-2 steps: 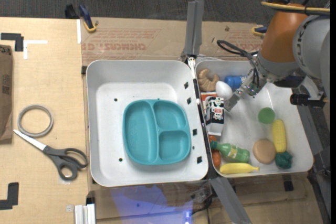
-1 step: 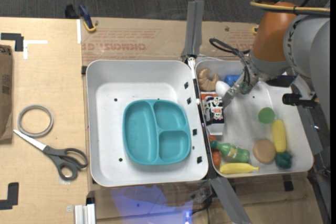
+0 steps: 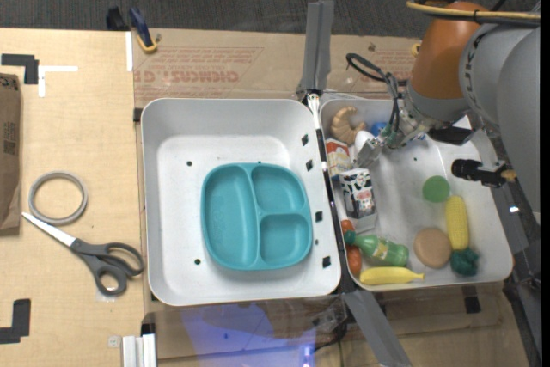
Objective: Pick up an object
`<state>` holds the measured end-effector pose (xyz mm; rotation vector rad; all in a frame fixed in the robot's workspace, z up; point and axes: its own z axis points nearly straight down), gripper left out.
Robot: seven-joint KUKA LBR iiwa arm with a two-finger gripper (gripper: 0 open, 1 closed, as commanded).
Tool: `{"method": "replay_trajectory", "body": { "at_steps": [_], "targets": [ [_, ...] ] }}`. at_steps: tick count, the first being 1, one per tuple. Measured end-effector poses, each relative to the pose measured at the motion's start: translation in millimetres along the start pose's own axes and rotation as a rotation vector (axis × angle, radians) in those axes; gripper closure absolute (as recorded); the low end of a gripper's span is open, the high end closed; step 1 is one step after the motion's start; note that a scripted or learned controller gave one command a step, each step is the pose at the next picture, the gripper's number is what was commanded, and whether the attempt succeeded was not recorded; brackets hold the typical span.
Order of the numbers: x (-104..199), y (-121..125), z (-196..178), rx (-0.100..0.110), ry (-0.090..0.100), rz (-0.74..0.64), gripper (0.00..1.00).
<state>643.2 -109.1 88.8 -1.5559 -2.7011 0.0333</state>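
Hand [image 3: 381,142] low in the right bin [image 3: 481,185], near that bin's far left corner, at the end of the grey arm [image 3: 503,73] with its orange band [image 3: 443,56]; whether released or clenched, cannot tell from this angle, and nothing visibly grasped. Just beside the hand, toward the left, a small blue-and-white piece [image 3: 365,137] and a beige lumpy toy [image 3: 344,123] against the far wall. Below those, along the left wall, a red-and-white item [image 3: 338,157], then a black-and-white patterned carton [image 3: 357,192], lying tilted. Further toward the near edge, a red and orange piece [image 3: 351,255], a green bottle-shaped toy [image 3: 383,251] and a yellow banana [image 3: 391,275] close together. Out on the bin's open floor, well apart from the hand, a green ball [image 3: 436,189], a yellow corn cob [image 3: 457,222], a tan round disc [image 3: 432,247] and a dark green broccoli [image 3: 465,262]. In the left bin [image 3: 163,185], a teal divided plate [image 3: 256,215] lying flat near the middle. Beyond the bins on the surface [image 3: 69,116], to the left, a roll of tape [image 3: 33,196] with grey-handled scissors [image 3: 94,253] just beside it, and a brown paper bag [image 3: 9,150] at the edge.
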Motion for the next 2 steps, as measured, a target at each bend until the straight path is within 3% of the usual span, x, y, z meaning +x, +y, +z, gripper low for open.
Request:
{"method": "replay_trajectory", "body": {
  "at_steps": [1, 2],
  "targets": [
    [5.2, -61.5, -1.4, -0.031, -0.011, 0.093, 0.0],
    [-17.8, -16.7, 0.7, -0.012, 0.002, 0.199, 0.0]
  ]
}}
